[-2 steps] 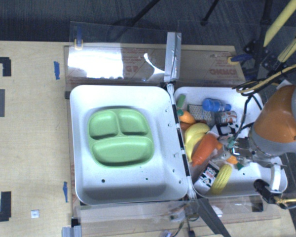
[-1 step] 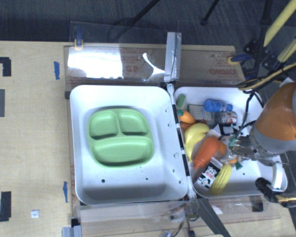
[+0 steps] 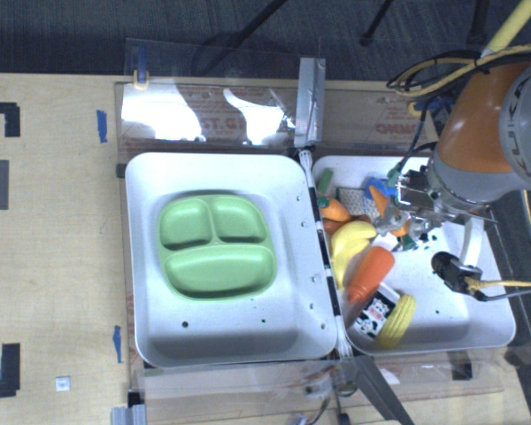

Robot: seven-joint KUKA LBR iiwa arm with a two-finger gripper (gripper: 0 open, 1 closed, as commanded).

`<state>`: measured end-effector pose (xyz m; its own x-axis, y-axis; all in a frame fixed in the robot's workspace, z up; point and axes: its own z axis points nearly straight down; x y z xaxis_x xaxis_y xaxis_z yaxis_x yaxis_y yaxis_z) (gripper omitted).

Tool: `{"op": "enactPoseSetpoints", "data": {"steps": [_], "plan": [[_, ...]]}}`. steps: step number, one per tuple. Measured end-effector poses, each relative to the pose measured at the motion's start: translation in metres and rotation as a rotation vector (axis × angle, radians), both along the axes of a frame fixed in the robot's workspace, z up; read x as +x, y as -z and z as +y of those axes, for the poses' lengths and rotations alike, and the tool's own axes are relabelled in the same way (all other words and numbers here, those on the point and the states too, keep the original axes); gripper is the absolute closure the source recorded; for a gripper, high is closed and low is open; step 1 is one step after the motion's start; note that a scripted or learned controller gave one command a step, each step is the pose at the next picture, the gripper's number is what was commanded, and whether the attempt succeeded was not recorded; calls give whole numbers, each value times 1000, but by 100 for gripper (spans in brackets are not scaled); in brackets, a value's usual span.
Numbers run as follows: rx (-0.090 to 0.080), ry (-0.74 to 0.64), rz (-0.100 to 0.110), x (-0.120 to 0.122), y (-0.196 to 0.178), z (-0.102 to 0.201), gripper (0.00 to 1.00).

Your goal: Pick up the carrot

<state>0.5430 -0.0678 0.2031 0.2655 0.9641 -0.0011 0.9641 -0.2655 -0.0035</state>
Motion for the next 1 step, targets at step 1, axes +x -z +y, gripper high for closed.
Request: {"op": "enactPoseSetpoints", "data": {"steps": [1], "plan": [[0, 0, 0, 0, 0, 0, 0]]}}
